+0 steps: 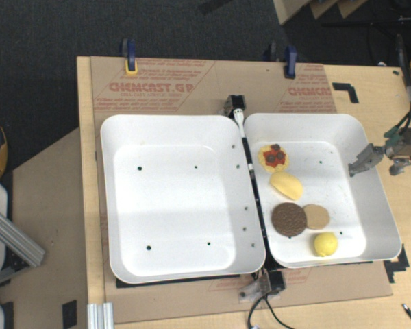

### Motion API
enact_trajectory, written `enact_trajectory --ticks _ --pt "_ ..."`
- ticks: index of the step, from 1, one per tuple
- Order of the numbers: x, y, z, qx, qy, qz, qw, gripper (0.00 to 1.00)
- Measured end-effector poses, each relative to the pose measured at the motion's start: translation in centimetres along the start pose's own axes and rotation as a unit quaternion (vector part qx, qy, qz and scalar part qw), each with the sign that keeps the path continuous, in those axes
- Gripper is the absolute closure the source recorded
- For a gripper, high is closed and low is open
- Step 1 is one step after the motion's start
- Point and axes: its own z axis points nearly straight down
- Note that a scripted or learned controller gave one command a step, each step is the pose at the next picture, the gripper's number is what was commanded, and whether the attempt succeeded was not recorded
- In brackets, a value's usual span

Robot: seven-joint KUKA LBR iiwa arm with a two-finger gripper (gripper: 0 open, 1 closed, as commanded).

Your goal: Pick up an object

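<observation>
The gripper [362,162] hangs over the right edge of the right bin [370,204], and I cannot tell how it is set. The toy foods sit together by the bin's left wall, so the yellow lemon [325,244], brown cookie [288,219] and others are easy to reach.

Right bin [370,184]: red-topped yellow piece [273,157], pale yellow lump [286,184], brown disc [288,219], tan disc [316,216], lemon [325,244].
Gripper [365,160]: right edge, over the bin's rim.
</observation>
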Motion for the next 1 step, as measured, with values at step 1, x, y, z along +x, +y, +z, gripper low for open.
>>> enact_trajectory --ticks 1 --pt "3.92 -0.03 11.58 0.005 0.003 -0.001 1.0000 0.00"
